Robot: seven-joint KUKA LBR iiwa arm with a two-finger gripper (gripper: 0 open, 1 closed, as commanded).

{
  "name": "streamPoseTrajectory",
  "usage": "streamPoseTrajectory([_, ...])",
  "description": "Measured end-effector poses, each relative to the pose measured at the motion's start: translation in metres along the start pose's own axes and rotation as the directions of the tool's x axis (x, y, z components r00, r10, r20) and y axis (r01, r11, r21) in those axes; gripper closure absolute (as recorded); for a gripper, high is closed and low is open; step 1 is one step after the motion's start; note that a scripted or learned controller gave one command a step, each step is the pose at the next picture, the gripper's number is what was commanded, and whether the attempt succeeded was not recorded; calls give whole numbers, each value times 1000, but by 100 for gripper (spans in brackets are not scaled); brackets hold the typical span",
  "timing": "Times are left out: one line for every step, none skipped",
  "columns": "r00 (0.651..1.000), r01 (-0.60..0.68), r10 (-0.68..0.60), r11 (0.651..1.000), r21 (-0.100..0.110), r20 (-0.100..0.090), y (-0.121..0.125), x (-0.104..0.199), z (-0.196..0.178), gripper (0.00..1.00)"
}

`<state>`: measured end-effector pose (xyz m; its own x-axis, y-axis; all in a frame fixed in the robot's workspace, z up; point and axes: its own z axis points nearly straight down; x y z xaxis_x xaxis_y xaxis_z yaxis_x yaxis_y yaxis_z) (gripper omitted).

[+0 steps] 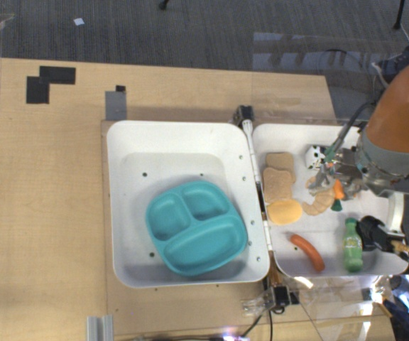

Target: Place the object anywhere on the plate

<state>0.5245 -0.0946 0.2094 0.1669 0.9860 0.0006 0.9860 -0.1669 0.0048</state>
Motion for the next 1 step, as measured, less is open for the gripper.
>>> streamPoseTrajectory([999,-43,43,999,5,-5,-7,114,17,100])
